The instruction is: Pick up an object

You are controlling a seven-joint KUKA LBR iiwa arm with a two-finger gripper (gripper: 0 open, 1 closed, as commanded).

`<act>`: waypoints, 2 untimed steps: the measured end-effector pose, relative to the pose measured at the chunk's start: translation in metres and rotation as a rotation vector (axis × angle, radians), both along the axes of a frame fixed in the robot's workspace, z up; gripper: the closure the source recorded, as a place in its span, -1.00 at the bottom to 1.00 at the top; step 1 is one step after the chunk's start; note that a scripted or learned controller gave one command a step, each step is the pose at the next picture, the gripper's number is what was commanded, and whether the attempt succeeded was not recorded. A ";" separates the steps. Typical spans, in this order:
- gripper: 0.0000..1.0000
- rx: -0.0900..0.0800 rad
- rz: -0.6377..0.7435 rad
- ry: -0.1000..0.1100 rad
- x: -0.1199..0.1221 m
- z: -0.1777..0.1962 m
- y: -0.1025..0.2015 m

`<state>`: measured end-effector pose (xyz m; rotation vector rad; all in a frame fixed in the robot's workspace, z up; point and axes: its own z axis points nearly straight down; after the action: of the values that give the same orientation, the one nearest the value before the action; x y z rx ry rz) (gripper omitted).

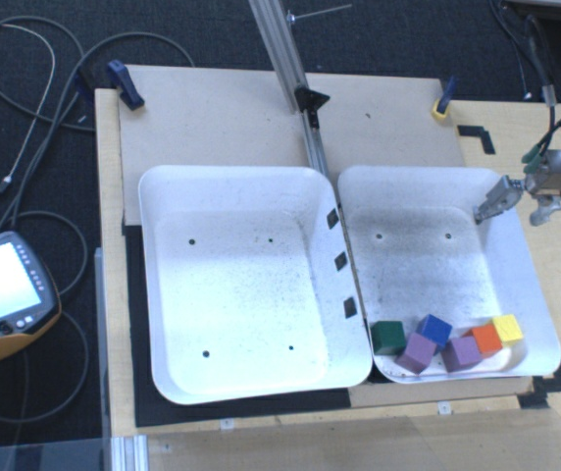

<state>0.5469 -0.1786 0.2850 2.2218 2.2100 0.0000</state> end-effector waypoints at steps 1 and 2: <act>-1.00 0.010 0.007 0.015 0.004 -0.106 0.036; -1.00 0.001 0.005 -0.006 0.017 0.033 -0.005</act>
<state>0.5641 -0.1834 0.3180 2.2133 2.2129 0.0073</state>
